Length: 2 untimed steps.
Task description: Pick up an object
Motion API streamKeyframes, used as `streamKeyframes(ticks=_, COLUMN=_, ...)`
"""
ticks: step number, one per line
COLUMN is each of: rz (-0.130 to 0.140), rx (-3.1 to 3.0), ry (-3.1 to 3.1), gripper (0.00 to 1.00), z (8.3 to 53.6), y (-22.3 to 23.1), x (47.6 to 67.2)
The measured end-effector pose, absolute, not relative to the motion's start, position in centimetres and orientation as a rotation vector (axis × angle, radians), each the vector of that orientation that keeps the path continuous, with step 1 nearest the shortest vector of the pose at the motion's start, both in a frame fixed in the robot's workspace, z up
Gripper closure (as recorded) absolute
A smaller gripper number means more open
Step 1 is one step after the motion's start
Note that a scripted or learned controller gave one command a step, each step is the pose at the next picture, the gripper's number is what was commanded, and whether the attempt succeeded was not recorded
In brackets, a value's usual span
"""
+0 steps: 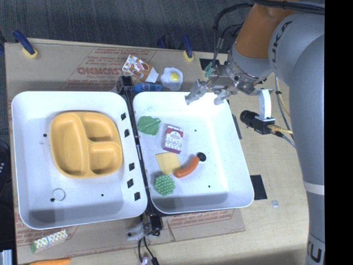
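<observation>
Single overhead view of the pick task at the approach stage. The jaws (208, 93) hang over the far rim of the right bin (234, 164), spread apart, with two light-grey fingers (194, 96) showing and nothing between them. No object has been taken yet.

All candidate objects are placed here relative to the right bin. Inside it, near its left wall, lies a green leaf-shaped piece (148, 125). Toward the middle stands a small red-and-white carton (173, 138), the object nearest the jaws. Nearer the front wall lie a yellow wedge (167, 162), an orange sausage-shaped piece (187, 167) touching or just beside the wedge, and a green round knobbly piece (164, 184) just in front of the wedge. A small dark spot (201, 157) sits at the sausage's far end; its nature cannot be told.

Left of the right bin, the left bin (27, 164) carries a yellow compartment tray (86, 143). Behind the right bin, on the worktop (60, 54), rest a white-and-yellow piece (172, 77), a blue piece (146, 86) and a patterned packet (135, 67).

Judged step: selection and descent. The next move calls for carrying the jaws inward from the far rim, centring them over one object, most readily the carton, and lowering with the fingers astride it before closing. The clustered wedge, sausage and knobbly piece would likely crowd a grasp.
</observation>
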<state>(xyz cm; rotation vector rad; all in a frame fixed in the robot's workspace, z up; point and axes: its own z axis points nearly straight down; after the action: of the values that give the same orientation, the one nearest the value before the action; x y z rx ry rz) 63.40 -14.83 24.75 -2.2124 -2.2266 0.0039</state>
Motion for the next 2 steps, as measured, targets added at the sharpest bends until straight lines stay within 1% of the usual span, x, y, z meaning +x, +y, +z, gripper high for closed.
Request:
streamKeyframes(ticks=1, rz=-0.005, rx=-1.848, ry=-2.545, gripper=0.00, z=9.6, y=-15.0, x=59.8)
streamKeyframes(ticks=2, rz=-0.004, rx=-1.841, ry=-2.548, gripper=1.00, z=10.6, y=-14.9, x=59.8)
